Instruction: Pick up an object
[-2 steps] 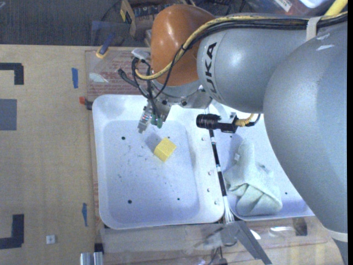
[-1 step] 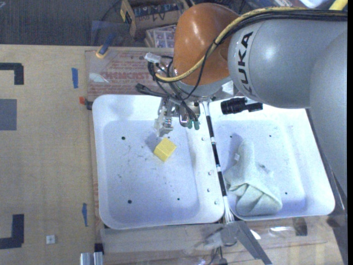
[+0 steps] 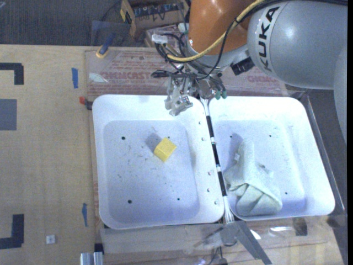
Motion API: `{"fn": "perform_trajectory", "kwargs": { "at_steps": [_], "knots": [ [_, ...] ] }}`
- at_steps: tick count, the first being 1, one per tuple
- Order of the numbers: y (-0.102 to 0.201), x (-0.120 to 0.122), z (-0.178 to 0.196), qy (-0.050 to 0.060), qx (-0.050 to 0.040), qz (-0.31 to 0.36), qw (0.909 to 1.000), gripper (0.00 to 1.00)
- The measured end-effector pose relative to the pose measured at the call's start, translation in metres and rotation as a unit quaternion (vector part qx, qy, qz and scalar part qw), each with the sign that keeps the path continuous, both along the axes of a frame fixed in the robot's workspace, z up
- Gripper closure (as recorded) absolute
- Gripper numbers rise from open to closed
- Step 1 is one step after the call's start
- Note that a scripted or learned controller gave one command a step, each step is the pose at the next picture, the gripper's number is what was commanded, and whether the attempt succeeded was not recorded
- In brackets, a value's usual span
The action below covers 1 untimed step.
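Grey arm enters from 2 o'clock, orange band over the bins' top edge. Left bin holds a yellow block near centre; right bin holds a crumpled pale cloth. Gripper hangs at 12 o'clock of the block, well apart; fingers' state: cannot tell.

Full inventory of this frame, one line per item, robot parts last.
white bins: 2, white, side by side on the bench
yellow block: 1, yellow, left bin, about the middle
cloth: 1, pale greenish-white, crumpled, right bin, toward the near left corner
blue tape marks: 2, blue, on the bench left of the bins
cardboard box: 1, brown, on the floor beyond the bench
arm: 1, grey with orange band, entering from the right
claw: 1, metallic, above the left bin's far edge
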State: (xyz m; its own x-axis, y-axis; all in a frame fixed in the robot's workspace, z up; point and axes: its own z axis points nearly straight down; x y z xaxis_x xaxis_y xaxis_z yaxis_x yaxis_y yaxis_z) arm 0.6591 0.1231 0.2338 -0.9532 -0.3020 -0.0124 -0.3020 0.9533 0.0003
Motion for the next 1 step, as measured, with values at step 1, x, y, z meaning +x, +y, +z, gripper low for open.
{"fn": "perform_trajectory", "kwargs": {
  "at_steps": [1],
  "knots": [
    [0.0015,0.0093,0.0246,0.000,0.0010,-0.082,0.9966,1.00]
  ]
}}
